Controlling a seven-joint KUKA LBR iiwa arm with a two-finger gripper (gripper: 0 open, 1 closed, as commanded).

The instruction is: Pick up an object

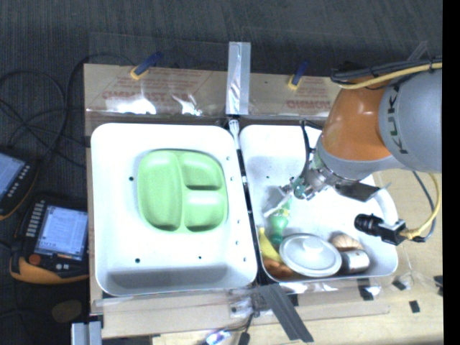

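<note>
Overhead, gripper (300, 189) low in right bin (273, 153), its state impossible to tell, just above green bottle (279, 221) lying beside white round lid (310, 255); green divided plate (182, 190) in left bin (115, 149).

The arm (392, 124) runs off the right edge and covers much of the right bin (269, 146). A white lid (310, 255) hides most of the clutter beneath; the gripper (300, 187) is too blurred to read.
</note>
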